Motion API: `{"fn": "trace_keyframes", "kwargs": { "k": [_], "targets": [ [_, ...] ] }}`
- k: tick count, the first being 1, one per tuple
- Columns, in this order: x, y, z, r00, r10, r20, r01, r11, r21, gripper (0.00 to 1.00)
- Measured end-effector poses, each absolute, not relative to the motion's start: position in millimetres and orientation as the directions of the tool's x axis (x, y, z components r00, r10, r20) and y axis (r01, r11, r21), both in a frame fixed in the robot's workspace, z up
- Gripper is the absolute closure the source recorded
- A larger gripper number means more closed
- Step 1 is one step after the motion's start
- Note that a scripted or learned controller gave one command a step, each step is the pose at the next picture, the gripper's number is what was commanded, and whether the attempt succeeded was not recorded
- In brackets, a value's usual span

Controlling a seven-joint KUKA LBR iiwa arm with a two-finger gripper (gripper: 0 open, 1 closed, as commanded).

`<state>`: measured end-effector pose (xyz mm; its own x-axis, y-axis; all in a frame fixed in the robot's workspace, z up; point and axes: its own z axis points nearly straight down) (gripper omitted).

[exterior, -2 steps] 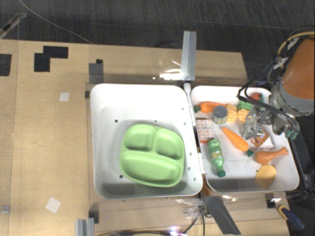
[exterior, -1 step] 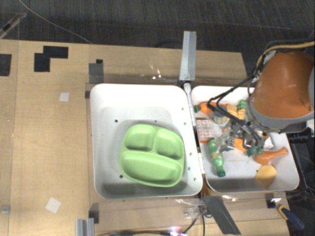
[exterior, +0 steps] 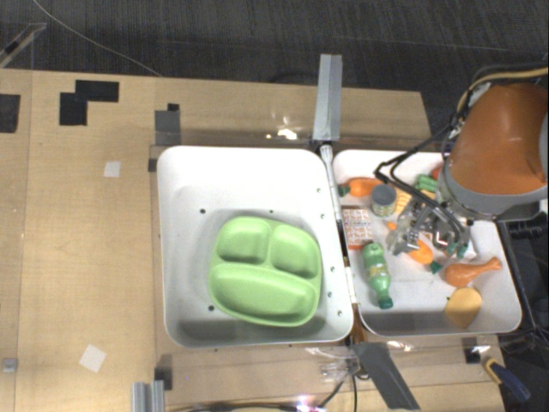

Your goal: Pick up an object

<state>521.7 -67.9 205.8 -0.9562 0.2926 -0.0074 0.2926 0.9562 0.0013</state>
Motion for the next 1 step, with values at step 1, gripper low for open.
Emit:
{"fn": "trace_keyframes", "kwargs": {
  "k": [1],
  "targets": [
    [568.5, -50.1, 217.7, -0.964, 0.266, -0.01, 0.266, 0.964, 0.003, 1.0]
  ]
}}
